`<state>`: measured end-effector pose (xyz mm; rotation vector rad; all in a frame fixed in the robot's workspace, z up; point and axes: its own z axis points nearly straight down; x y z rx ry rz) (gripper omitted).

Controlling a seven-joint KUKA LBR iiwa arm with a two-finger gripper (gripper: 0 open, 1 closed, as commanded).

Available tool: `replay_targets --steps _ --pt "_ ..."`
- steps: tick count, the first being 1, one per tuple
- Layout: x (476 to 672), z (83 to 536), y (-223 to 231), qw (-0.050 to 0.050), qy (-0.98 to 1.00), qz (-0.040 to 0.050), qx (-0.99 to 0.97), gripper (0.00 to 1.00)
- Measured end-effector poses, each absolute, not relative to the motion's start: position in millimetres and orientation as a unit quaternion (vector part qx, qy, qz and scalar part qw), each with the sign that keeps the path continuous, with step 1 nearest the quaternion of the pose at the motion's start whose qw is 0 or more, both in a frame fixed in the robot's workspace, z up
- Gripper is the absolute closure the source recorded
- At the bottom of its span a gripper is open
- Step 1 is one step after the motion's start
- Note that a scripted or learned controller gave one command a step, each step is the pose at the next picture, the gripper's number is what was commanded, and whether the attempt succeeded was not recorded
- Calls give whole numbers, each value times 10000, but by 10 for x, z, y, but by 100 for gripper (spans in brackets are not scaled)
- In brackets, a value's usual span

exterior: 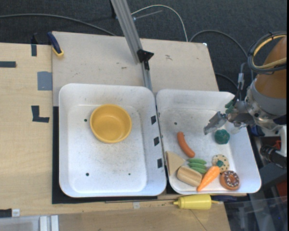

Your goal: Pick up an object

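Nearest, a yellow bottle (194, 202) lies on the bench just outside the right bin's (192, 97) front rim. Inside that rim the toys crowd the front corner: a donut (229, 180) by the right wall, a carrot (209, 176) tilted against a bread roll (189, 176), a cheese wedge (173, 161) at the left wall, green pods (198, 165) and a cookie (220, 161) behind them. Farther back a sausage (185, 144) lies alone, with bare floor around it. A green ball (222, 136) sits near the right wall. The gripper (218, 121) hangs just left of and behind it, fingers spread apart, nothing between them. The left bin (70, 129) holds a yellow bowl (111, 123) toward its back, floor open in front.
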<state>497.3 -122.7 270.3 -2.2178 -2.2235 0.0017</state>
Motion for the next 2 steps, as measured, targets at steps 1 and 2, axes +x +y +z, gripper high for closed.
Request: replay_targets --steps 1,2 --pt "4972 2704 -1228 7 -7079 6 -7063 0" --pt "5040 2221 -1181 25 -7076 21 -7066 0"
